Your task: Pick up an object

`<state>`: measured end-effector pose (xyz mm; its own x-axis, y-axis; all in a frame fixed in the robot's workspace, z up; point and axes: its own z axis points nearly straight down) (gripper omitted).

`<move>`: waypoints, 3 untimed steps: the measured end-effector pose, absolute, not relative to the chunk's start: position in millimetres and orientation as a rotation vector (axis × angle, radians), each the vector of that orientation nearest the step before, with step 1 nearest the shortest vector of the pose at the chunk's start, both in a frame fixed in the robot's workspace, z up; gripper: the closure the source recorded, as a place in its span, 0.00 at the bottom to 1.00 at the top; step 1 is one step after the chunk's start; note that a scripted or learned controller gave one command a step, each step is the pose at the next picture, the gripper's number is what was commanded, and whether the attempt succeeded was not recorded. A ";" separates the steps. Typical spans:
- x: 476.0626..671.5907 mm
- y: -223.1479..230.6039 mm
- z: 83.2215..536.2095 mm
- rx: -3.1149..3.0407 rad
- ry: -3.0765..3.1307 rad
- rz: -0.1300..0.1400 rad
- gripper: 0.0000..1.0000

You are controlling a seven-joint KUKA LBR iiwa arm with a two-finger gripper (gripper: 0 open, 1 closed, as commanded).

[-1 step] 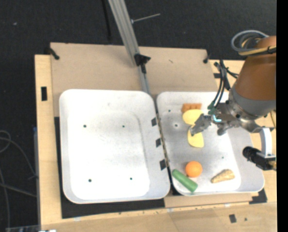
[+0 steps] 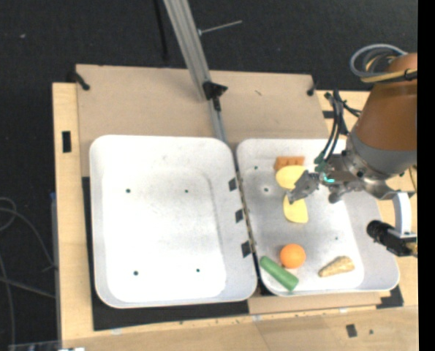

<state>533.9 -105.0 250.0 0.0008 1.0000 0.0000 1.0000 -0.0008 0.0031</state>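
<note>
My target is the yellow piece (image 2: pixel 295 210) lying in the right bin (image 2: pixel 363 273), up and a little to the right of the orange ball (image 2: pixel 292 255). To take it well, I judge I should centre over it, drop straight down and close only once both fingers bracket it, keeping clear of the second yellow piece (image 2: pixel 289 177) further up. My hand (image 2: pixel 316 189) hovers just right of and above the target, touching nothing I can see; whether it is spread or clenched I cannot tell.
</note>
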 end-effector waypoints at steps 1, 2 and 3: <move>538.0 -101.6 206.2 2.227 2.217 -0.004 0.00; 535.7 -102.8 163.9 2.227 2.219 -0.005 0.00; 528.8 -95.6 108.4 2.228 2.220 -0.006 0.00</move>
